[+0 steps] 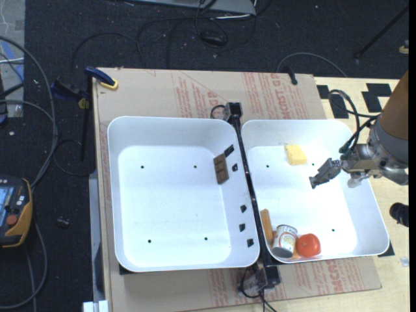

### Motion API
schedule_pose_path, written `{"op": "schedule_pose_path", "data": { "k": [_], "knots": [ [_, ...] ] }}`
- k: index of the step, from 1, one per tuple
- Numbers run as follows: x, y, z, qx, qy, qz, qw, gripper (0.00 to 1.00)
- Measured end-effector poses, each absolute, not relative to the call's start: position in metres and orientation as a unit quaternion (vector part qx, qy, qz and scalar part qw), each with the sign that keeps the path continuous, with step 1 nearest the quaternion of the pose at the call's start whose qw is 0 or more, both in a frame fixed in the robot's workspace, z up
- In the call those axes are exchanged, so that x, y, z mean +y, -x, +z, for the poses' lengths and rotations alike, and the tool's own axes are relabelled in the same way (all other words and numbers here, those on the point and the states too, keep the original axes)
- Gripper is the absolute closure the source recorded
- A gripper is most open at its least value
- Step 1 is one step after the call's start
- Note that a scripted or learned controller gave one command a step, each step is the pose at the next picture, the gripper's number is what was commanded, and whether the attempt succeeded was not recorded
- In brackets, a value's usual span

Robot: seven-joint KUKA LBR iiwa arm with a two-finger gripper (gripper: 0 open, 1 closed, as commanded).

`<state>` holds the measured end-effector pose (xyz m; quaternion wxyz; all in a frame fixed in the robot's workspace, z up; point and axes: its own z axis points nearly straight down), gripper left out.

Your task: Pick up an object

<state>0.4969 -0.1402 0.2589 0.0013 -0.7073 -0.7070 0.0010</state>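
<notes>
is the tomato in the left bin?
No, the tomato lies in the right bin, at its near edge beside the can.

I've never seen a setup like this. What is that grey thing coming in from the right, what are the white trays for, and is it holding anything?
You are looking down at a slant from one fixed camera above a bench. The grey thing with the orange band is a robot arm; its gripper hangs above the right bin. Nothing shows between its jaws, so it holds nothing that I can see. The two white bins hold things for it to practise picking up. In the right bin lie a yellow block, an orange stick, a small can and a red ball. The left bin has a small brown piece near its right wall.
</notes>
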Motion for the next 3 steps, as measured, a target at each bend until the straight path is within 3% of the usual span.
{"op": "schedule_pose_path", "data": {
  "k": [1,3],
  "knots": [
    [-0.14,-0.498,0.26,-0.707,0.707,0.0001,0.0,0.0],
    [-0.133,-0.499,0.174,-0.707,0.707,0.0011,0.002,0.0]
  ]
}}
